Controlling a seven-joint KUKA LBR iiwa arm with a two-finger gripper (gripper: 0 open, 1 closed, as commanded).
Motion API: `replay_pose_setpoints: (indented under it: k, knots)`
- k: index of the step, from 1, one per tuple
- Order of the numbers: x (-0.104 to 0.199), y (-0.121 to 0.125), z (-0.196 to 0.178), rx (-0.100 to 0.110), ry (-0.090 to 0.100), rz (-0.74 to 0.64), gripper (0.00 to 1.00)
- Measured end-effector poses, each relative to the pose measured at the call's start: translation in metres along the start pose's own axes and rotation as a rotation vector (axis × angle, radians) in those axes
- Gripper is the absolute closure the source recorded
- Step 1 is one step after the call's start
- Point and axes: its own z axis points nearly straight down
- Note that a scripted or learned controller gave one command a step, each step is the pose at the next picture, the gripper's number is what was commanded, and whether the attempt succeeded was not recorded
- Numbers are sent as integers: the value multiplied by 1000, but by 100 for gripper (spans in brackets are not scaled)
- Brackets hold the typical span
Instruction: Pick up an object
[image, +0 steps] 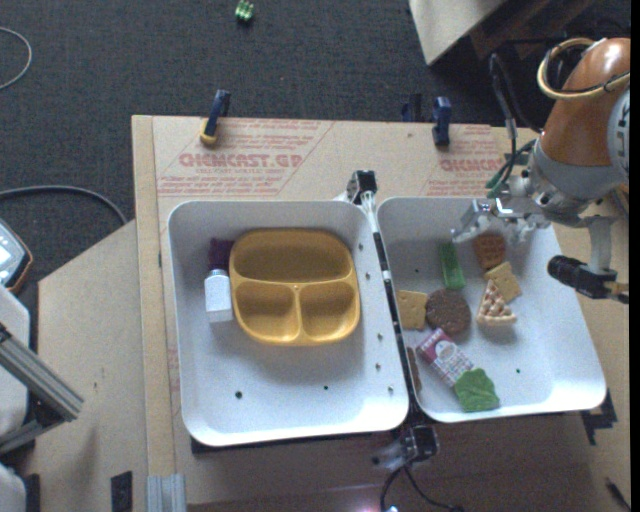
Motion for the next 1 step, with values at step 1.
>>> replay_pose_setpoints:
  k: [1]
  knots:
    - [-10, 1, 53, 1, 0, 1, 0]
